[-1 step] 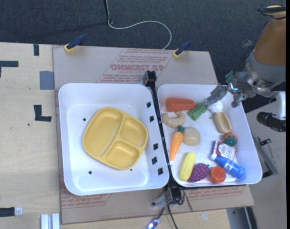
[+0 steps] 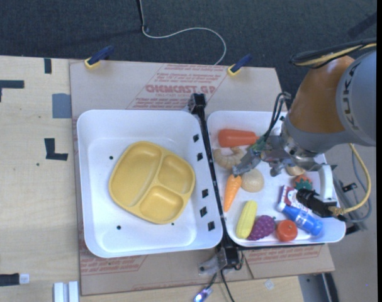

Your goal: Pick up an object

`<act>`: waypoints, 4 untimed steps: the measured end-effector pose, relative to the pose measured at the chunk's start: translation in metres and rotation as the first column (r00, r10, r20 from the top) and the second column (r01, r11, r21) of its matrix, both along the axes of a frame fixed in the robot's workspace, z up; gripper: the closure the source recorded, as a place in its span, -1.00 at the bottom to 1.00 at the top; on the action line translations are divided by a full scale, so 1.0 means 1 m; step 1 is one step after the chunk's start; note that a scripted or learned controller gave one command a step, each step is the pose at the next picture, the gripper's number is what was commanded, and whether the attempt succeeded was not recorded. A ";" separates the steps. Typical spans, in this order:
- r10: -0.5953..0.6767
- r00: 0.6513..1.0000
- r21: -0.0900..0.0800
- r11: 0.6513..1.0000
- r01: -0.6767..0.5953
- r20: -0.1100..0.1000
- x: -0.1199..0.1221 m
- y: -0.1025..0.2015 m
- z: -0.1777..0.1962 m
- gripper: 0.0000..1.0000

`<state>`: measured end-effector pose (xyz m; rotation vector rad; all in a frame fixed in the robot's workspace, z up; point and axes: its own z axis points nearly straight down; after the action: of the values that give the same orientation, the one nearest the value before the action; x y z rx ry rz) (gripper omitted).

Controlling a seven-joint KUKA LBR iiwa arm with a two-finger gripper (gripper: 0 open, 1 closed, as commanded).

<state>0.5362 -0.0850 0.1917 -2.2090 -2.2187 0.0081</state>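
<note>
Two white bins sit on the worktop. Jaws (image 2: 257, 158), spread and holding nothing, hover low in the right bin (image 2: 342, 234) near a beige toy (image 2: 252, 180); crowded neighbours like the carrot (image 2: 231, 192) risk a glancing, failed grasp.

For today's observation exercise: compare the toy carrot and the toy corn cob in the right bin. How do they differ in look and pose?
1. The carrot is orange with a green top end; the corn cob is yellow all over.
2. The carrot tapers to a point; the corn cob is blunt and stubby.
3. The carrot lies against the divider; the corn cob lies beside the purple grapes.
Both lie flat, roughly lengthwise, in the right bin.
</note>
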 end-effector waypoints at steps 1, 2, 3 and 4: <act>-0.001 1.000 -0.001 1.000 0.001 0.003 -0.056 0.044 -0.009 -1.00; 0.003 1.000 -0.001 1.000 -0.003 0.008 -0.053 0.104 -0.008 -1.00; 0.005 1.000 0.000 1.000 -0.005 0.024 -0.051 0.152 0.135 -1.00; 0.011 1.000 0.003 1.000 -0.012 0.021 -0.053 0.260 0.231 -1.00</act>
<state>0.4834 0.1746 0.4225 -2.2052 -2.2406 -0.0181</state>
